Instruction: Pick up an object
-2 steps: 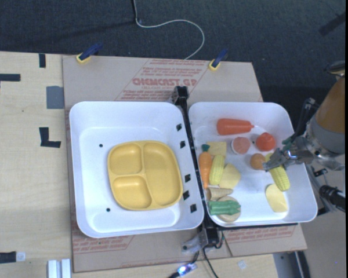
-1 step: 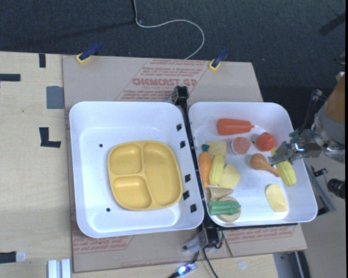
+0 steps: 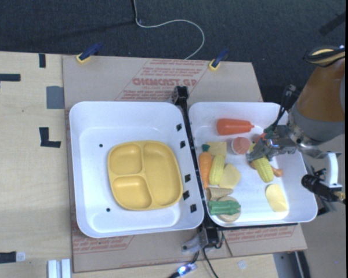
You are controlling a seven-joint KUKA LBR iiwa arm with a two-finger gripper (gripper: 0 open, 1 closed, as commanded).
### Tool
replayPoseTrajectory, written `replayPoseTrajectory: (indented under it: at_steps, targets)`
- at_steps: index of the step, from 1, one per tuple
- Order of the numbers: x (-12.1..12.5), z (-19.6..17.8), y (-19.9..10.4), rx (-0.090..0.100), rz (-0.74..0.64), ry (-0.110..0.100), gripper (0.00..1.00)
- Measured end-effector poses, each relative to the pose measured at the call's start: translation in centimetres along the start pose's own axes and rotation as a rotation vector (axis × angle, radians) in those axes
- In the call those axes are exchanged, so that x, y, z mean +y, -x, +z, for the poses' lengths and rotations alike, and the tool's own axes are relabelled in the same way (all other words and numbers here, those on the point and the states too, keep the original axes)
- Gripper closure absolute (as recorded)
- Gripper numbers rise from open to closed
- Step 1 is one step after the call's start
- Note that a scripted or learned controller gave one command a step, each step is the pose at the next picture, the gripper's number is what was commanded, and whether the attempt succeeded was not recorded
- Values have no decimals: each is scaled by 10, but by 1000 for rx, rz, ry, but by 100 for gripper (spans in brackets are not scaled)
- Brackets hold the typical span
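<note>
The right bin (image 3: 290, 213) holds several toy foods. Among them are an orange-red carrot (image 3: 235, 126), a pink round piece (image 3: 240, 145), a corn cob (image 3: 263, 169) and a pale yellow piece (image 3: 276, 197). A second corn cob (image 3: 217, 168) and a slim orange carrot (image 3: 205, 167) lie by the left wall, with a green-topped item (image 3: 223, 206) at the front. My gripper (image 3: 263, 150) is low in this bin, right over the upper end of the corn cob on the right and beside the pink piece. Nothing is visibly lifted.
The left bin (image 3: 87, 126) holds a yellow divided plate (image 3: 144, 174). A black divider (image 3: 188, 155) with clips runs between the bins. The arm's grey and orange body (image 3: 322, 103) hangs over the right bin's far right corner. A white cable (image 3: 174, 25) lies behind the bins.
</note>
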State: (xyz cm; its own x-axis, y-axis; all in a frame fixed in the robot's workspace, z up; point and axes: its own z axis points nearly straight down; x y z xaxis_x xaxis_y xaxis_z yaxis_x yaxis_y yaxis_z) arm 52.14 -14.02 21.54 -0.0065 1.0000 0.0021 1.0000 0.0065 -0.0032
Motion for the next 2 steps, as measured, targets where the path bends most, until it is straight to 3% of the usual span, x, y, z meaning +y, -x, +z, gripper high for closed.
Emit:
replayPoseTrajectory:
  at_steps: [2]
  targets:
    - [14,0,-116,0,-2,0,100]
